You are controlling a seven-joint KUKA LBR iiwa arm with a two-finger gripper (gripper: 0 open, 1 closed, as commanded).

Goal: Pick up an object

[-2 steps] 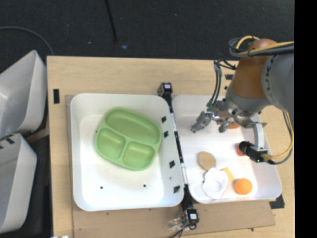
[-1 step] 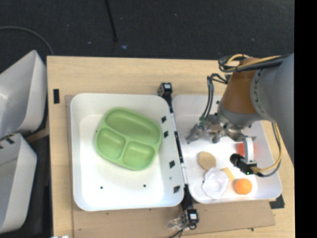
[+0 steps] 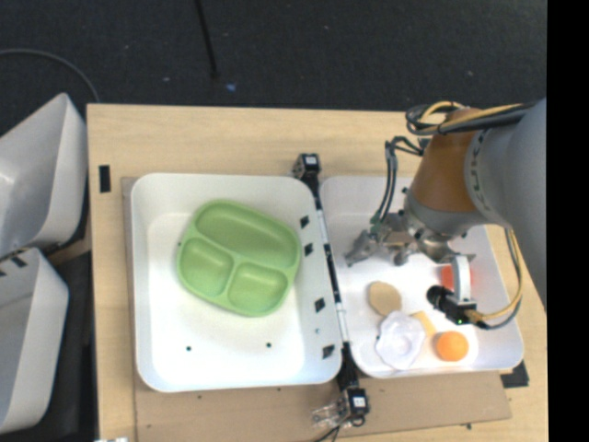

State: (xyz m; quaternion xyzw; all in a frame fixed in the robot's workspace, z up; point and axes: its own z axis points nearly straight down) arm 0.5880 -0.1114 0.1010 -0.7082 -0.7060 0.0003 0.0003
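Three small things are seen in the right bin (image 3: 368, 191): wooden spoon (image 3: 385, 297), white cup (image 3: 399, 341), orange ball (image 3: 451, 346). One should be centred under the jaws; their state cannot be told.

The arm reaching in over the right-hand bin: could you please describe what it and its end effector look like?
The arm is a thick, rounded grey body with a broad orange band above the wrist. Black and yellowish cables loop over the top of the band, and a thin cable runs down its left side. Below sits the end effector, a grey metal assembly with dark parts, and beside it a small red-and-white block.
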